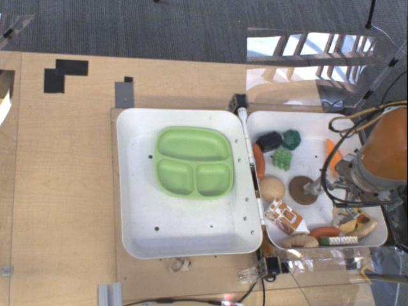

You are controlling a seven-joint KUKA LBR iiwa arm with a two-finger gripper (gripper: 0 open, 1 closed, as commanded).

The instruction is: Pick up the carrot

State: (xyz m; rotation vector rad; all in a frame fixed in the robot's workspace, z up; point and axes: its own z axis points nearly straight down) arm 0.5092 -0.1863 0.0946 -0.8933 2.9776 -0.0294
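A KUKA arm (382,155) hangs over the right-hand bin (306,123) at the approach stage of a carrot pick, its orange-banded wrist low above the bin's right half. The carrot (329,148) appears to be the small orange piece lying near the bin's right wall, just left of the wrist and partly crossed by the arm's black cables (338,152); it rests on the bin floor, not lifted. The gripper (319,187) seems to sit near a brown round object (302,190) below the carrot, but whether it is open, closed or gripping anything cannot be told from this angle. By this reading the tool is beside rather than over its target, so the next move calls for shifting toward the bin's far right wall and aligning with the carrot's long axis before descending. A red sausage-shaped item (258,160) along the left wall could be mistaken for the target. The green divided tray (193,161) lies in the left bin (137,222). The wrist hides much of the right bin's corner, and the heap of small items (331,233) along its near edge is hard to sort out.
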